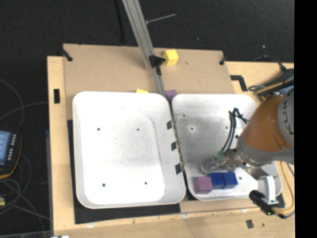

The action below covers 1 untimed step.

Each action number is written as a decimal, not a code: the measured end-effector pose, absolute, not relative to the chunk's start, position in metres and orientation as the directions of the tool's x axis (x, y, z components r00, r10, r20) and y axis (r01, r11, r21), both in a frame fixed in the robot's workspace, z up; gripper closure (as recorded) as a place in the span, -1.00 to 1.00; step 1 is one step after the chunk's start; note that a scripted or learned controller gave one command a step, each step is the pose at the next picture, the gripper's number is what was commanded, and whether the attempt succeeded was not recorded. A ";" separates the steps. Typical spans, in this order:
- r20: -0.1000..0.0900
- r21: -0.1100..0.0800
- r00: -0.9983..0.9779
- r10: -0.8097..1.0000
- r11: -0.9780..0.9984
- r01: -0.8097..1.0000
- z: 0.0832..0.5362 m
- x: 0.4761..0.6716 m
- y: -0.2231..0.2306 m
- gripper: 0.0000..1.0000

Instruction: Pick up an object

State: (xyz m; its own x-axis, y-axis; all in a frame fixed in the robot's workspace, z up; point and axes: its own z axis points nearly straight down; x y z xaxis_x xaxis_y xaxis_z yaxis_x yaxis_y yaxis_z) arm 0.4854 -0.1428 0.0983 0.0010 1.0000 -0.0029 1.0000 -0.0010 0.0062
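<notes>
A blue block (222, 179) and a purple block (202, 184) lie touching at the near edge of the right bin (208, 105), probably pushed together there. The gripper (220, 163) hangs just above the blue one, seemingly lining up a grasp; its opening I cannot tell. The left bin (119, 143) lies beside.

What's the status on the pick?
Tool low in right bin, near its front edge. Blue block just below it, purple block touching its left side. Grip unconfirmed.

A yellow block (171, 57) sits on the tabletop (109, 68) at twelve o'clock beside a slanted metal rail (140, 29). At nine o'clock, a handheld pendant (9, 152) lies among cables (20, 105).
</notes>
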 end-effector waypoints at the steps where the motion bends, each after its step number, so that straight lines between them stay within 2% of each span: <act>1: -0.003 0.007 0.004 1.000 -0.004 1.000 0.098 0.486 -0.143 -1.00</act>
